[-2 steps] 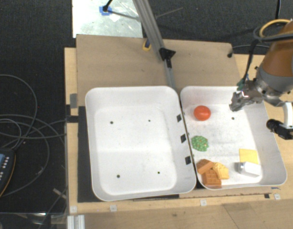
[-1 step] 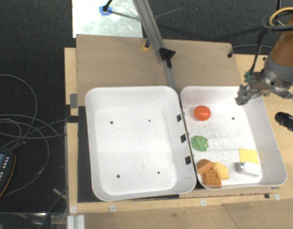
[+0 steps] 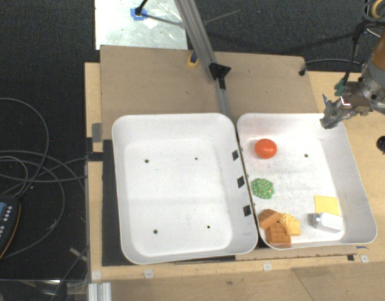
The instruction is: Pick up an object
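Tool (image 3: 331, 119) at right bin's (image 3: 349, 168) far corner, small and blurred, finger state impossible to tell.

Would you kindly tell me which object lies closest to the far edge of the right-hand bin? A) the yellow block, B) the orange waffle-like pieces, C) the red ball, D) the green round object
C: the red ball lies nearest the far rim of the right bin, with the green round object, yellow block and orange pieces all nearer the front.
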Tool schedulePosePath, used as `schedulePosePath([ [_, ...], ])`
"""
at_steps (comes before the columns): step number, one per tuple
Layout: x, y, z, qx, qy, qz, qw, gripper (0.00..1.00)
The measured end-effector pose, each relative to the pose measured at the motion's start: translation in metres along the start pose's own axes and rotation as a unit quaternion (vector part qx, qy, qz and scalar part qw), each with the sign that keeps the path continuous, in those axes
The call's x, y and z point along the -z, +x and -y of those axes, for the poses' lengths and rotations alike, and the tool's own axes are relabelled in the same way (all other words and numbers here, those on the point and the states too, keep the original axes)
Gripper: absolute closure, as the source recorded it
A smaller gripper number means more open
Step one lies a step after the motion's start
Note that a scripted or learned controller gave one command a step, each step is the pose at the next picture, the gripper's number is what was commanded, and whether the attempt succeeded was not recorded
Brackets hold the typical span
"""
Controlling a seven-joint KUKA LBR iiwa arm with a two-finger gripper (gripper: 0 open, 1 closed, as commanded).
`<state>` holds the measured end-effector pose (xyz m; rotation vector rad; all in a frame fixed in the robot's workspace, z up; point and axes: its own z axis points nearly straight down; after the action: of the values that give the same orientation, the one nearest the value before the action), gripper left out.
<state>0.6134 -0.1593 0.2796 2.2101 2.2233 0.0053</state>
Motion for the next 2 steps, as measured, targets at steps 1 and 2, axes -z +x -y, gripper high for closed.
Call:
schedulePosePath([
  [1, -0.012, 0.056, -0.016, 0.002, 0.002, -0.002, 1.0, 1.0],
  [2, -0.018, 0.112, -0.012, 0.002, 0.003, -0.002, 1.0, 1.0],
])
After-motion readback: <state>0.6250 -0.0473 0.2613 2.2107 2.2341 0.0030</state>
